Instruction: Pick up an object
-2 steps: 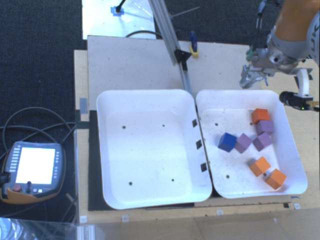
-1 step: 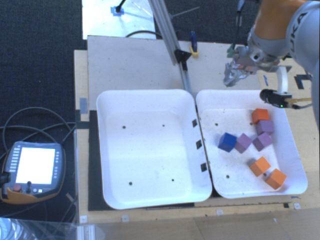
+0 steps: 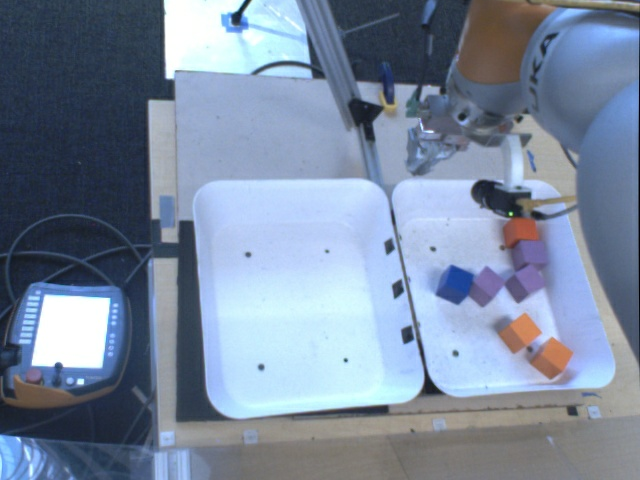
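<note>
Up above the right bin's (image 3: 590, 363) far rim, the gripper (image 3: 424, 156) hangs with nothing visibly between its fingers; their spread cannot be told. Well below and to their right lie a blue block (image 3: 454, 284), purple blocks (image 3: 487, 286) and orange blocks (image 3: 519, 332).

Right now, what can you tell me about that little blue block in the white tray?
The blue block is a small cube, matte and solid-looking, maybe foam or painted wood. It sits turned cornerwise on the floor of the right bin, in its middle-left part. A purple block lies right beside it, close enough that they may touch. The gripper is well away, above the bin's far rim.
</note>
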You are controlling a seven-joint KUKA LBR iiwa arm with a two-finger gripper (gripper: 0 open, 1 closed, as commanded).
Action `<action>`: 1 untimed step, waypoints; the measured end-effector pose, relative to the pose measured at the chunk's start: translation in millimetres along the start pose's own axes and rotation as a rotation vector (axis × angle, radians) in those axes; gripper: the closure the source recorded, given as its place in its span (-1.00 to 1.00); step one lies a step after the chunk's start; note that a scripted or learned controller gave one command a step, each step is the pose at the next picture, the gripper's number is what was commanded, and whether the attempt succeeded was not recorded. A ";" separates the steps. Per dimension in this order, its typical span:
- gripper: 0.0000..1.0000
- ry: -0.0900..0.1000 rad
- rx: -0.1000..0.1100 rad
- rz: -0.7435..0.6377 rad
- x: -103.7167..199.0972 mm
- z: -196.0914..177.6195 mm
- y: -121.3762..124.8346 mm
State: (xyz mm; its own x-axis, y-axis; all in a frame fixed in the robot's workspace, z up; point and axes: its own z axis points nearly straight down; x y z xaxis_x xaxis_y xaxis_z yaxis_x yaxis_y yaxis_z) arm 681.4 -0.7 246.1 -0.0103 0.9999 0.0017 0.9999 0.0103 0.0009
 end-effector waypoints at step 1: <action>1.00 0.000 -0.003 0.001 47.4 -4.3 5.9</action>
